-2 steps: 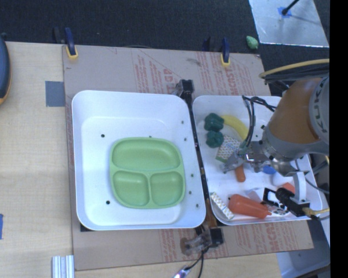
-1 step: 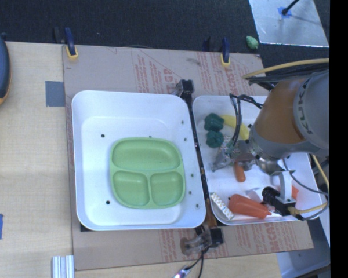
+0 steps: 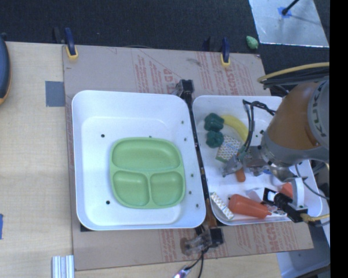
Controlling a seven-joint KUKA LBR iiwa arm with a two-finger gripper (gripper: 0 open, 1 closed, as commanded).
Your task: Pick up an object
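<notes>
The small orange piece [image 3: 240, 176] lies in the right bin [image 3: 217, 106], just under the gripper [image 3: 239, 165]. The jaws are low over it — too dark and blurry to tell if they are spread or pinching. Nearby sit two green lumps [image 3: 214, 129], a yellow banana [image 3: 235, 126], a dotted card [image 3: 227, 151] and a big carrot [image 3: 249, 207]. The arm [image 3: 296, 129] hides part of the bin. The left bin [image 3: 93, 155] holds a green plate [image 3: 146, 172] — lots of room there.

The scene is evenly and brightly lit from above; glare is seen on the white bins [image 3: 81, 155] (slightly overexposed), and fine detail is softened throughout.
</notes>
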